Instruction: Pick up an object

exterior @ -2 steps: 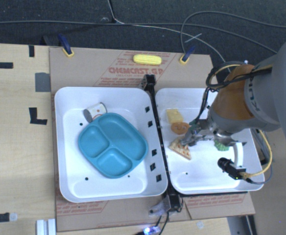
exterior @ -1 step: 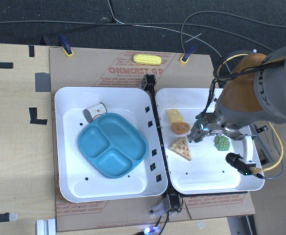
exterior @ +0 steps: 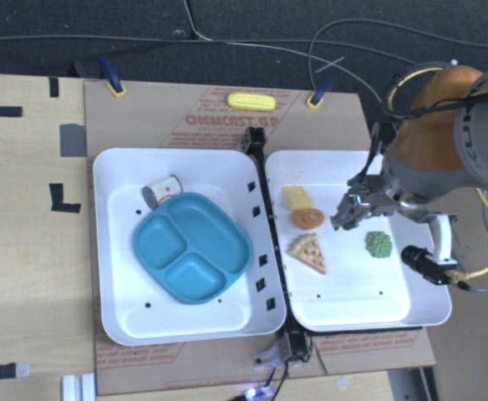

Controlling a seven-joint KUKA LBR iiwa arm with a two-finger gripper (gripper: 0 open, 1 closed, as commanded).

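Observation:
In the right bin [exterior: 353,307] lie a yellow cheese block [exterior: 297,197], a round orange-brown piece [exterior: 308,218], a pizza slice [exterior: 308,253] and a green broccoli piece [exterior: 378,244]. My gripper [exterior: 345,216] hangs over the middle of this bin, just right of the orange-brown piece and left of the broccoli. I see nothing held in it. The left bin [exterior: 114,307] holds a blue divided plate [exterior: 192,246] and a small white cup [exterior: 162,190] lying on its side.
A yellow corn-like toy [exterior: 251,101] lies on the cardboard behind the bins. Blue clamps [exterior: 113,80] hold the cardboard's back edge. Cables run across the dark floor at the top. The arm's grey and orange body [exterior: 432,140] covers the right bin's back right corner.

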